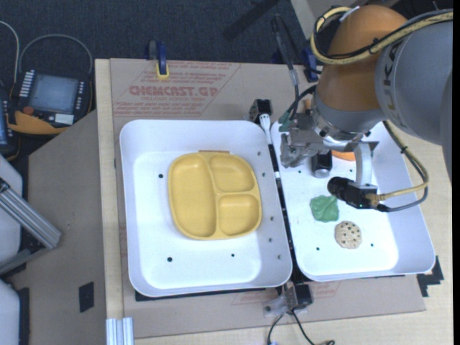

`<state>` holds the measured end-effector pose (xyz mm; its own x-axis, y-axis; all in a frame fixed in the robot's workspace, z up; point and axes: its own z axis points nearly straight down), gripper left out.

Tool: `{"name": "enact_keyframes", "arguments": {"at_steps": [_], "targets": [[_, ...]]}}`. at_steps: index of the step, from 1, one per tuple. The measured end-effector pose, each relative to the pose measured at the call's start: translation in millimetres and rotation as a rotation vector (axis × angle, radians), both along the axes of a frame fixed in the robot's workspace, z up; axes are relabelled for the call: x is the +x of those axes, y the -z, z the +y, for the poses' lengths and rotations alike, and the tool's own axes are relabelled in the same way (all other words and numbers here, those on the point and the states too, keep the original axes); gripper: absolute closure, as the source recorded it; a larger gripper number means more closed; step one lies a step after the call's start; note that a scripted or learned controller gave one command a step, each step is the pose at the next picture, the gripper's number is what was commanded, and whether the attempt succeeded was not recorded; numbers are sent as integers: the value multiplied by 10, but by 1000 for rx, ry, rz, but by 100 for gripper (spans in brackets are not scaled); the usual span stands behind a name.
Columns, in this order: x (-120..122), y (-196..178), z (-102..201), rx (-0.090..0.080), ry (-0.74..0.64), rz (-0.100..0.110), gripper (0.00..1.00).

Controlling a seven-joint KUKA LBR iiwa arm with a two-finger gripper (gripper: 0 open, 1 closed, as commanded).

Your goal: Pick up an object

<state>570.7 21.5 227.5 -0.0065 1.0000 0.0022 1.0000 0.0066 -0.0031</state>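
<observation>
My gripper hangs over the right bin's upper left; finger state: cannot tell. Leaf lies just below it toward the camera, cookie farther.

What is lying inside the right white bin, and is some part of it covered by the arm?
Inside the right bin lie a green leaf-shaped piece and a cookie. An orange object peeks out beneath the end effector. The arm covers the bin's far part, so anything there is hidden.
</observation>
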Motion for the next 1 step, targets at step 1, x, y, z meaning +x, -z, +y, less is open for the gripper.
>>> {"name": "enact_keyframes", "arguments": {"at_steps": [1], "targets": [[25,-72,511,-1,1,-5,100]]}}
